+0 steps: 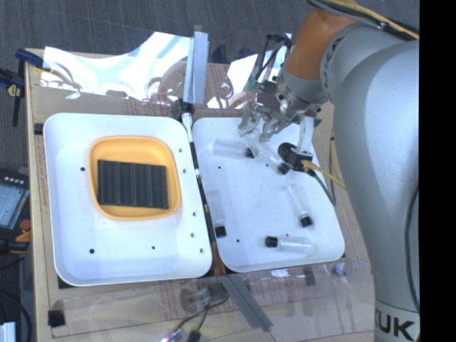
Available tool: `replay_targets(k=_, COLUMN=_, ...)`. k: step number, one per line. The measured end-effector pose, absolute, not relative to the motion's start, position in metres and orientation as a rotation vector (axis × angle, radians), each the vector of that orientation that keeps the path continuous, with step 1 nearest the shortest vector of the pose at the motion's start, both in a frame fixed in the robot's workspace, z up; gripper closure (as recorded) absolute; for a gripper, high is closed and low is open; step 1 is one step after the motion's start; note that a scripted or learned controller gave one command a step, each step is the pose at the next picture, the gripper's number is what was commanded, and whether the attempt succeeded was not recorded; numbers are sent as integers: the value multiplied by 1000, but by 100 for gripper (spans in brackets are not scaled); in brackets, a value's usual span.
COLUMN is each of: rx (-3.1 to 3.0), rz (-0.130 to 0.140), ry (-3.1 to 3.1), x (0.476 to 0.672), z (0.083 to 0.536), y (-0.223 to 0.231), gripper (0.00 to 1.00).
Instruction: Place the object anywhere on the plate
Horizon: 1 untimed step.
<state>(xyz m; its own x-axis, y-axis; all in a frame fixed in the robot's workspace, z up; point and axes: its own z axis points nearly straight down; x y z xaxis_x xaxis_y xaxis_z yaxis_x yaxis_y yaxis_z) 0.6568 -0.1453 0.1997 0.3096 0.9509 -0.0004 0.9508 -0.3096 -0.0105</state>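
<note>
The yellow plate (132, 150), with its dark ribbed insert, sits in the left bin (71, 248) and bears nothing yet, so the placing is all still to do. Clear black-capped vials (299, 205) lie scattered in the right bin (242, 255). The arm (356, 70) bends over that bin's far corner; the gripper (258, 128) hangs low there, whether parted or gripping I cannot tell.

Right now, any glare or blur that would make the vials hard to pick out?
Camera view: the clear vials nearly vanish against the white right bin, with mainly their black caps showing; strong glare on the crinkled sheet behind the bins; the gripper looks soft; the yellow plate in the left bin is sharp and evenly lit.
</note>
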Motion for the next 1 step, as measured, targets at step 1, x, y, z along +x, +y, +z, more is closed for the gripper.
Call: replay_targets(k=1, rx=-2216, rz=10, ry=-2217, x=619, z=188, y=-84, gripper=100)
